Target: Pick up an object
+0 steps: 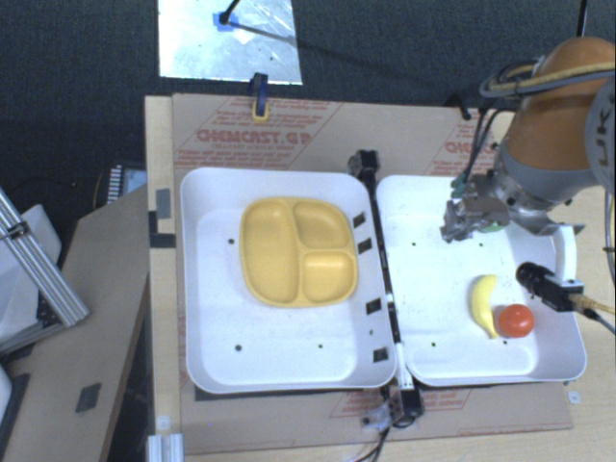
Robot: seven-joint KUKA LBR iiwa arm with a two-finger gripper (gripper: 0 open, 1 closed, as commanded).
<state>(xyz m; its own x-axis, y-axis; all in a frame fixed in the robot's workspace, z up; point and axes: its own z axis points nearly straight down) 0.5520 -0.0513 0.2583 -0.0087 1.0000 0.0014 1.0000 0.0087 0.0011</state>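
A yellow banana (482,304) lies in the right bin (423,287), near its front right. A red tomato (516,320) rests against the banana's right side. My gripper (464,220) hangs over the upper part of the right bin, up and slightly left of the banana, well apart from both fruits. Nothing shows between its fingers. A yellow divided plate (296,251) sits in the middle of the left bin (212,335).
The arm's grey wrist and orange band (568,75) reach in from the upper right. A black cable fitting (545,287) sits at the right bin's right rim. Black clips run along the divider (377,268) between the bins. Cardboard lies under both bins.
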